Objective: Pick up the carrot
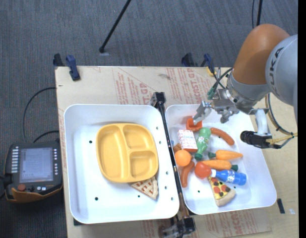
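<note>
Carrot [227, 155]: lies in the right bin [264, 182], about level, its tip toward the right wall, just above a second, shorter carrot [218, 164].
Jaws [214, 114]: hang over the far part of the right bin, above and to the left of the carrot and well apart from it; they look parted with nothing between them, though the slanted view makes this hard to be sure of.
Left finger [201, 112]: its tip is close over a small orange block [194, 123] near the bin's far left.
Arm [264, 58]: grey with an orange band, reaching in from the right.
Near the carrot: a red sausage [222, 135] above it, a green bottle [202, 142] and a white carton [187, 140] to its left, a tomato [203, 170] and a blue bottle [231, 177] below.
Elsewhere in the right bin: an orange [182, 158], a pizza slice [220, 191].
Left bin [78, 182]: holds a yellow divided plate [127, 151] and a waffle piece [146, 187].
Table [108, 83]: carries both bins side by side.
</note>
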Motion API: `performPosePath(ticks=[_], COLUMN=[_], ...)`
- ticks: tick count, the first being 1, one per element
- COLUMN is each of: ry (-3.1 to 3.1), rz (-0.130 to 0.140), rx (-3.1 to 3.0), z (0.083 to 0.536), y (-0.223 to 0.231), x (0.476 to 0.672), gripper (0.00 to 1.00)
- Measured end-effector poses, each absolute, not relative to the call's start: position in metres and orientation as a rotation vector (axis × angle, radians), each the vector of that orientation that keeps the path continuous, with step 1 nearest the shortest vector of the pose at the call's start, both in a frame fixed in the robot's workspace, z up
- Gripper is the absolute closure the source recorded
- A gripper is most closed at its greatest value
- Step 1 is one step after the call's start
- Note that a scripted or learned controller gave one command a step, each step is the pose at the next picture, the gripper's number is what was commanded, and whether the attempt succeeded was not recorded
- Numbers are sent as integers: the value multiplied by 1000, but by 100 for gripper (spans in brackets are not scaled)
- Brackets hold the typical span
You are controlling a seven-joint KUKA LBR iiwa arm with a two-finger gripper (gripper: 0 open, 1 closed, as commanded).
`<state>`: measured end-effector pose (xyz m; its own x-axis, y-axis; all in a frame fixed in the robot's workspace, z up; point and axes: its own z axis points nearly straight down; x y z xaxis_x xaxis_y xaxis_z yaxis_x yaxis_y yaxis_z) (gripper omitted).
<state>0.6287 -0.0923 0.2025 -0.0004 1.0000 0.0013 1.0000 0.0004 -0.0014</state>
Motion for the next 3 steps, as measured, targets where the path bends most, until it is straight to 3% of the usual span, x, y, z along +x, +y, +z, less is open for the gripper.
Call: performPosePath(ticks=[1, 2, 3], ry=[-2432, -2242, -2383], rz=[1, -17, 0], rx=[-1985, -2220, -2043], z=[111, 93, 87], y=[-109, -92, -119], x=[565, 510, 475], gripper=[0, 0, 0])
